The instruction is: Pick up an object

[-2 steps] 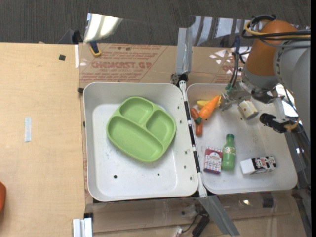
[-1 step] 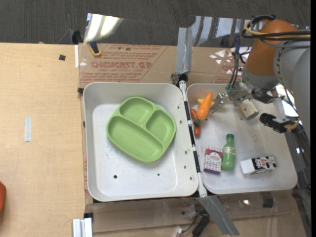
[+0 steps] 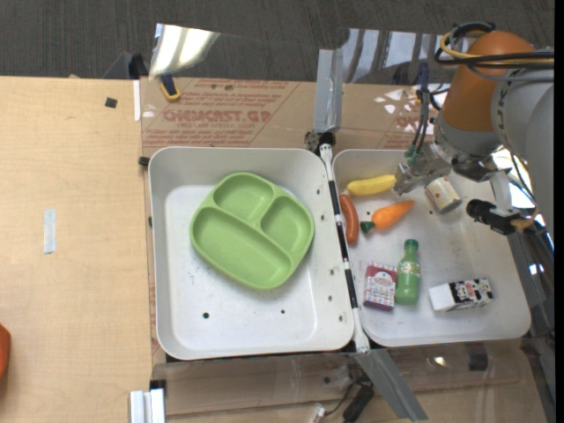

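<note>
Wooden bench (image 3: pixel 62 192) under two shallow white bins side by side; my arm comes in from the right over the right-hand bin (image 3: pixel 511 320).

Likeliest target, judging by position: the yellow plastic toy banana (image 3: pixel 371 184), lying flat near the back of that bin, left of centre; my gripper (image 3: pixel 412 179) hangs just beside its right tip, low over the bin floor; nothing visibly between the fingers, and I cannot tell how they stand.

Handling guess: hollow moulded plastic, light, stiff, smooth skin, so it could squirt out of a pinch at the tapered ends; I'd take it across the thick middle, fingers straddling the curve.

Neighbours: orange toy carrot with green top (image 3: pixel 386 216) just in front of the banana, near but apart; red toy sausage (image 3: pixel 350 218) along the bin's left wall; small red-and-white carton (image 3: pixel 381 286), green plastic bottle (image 3: pixel 408 272) just beside it, black-and-white patterned carton (image 3: pixel 460 294) further right, all toward the front.

Left-hand bin (image 3: pixel 176 324) carries a light green divided plastic plate (image 3: pixel 253 229), well apart from my tool.
</note>
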You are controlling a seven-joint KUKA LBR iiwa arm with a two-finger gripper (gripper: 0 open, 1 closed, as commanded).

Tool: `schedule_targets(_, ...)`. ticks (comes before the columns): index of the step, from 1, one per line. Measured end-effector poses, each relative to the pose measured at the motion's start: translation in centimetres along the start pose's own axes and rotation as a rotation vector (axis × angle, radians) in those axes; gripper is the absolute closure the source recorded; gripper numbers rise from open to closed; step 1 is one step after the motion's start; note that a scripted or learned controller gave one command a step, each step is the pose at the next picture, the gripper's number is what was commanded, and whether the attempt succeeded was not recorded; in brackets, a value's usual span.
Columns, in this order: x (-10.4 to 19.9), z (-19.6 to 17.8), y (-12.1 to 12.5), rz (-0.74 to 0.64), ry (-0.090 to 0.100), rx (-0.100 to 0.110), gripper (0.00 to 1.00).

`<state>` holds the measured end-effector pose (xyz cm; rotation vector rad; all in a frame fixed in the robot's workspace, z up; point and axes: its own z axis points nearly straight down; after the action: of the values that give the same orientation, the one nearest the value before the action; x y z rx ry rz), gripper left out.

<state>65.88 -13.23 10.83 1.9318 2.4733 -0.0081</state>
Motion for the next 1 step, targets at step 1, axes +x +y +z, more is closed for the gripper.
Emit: schedule_targets(1, 0.01, 0.01, 0.00, 0.000, 0.000, 0.000, 0.00)
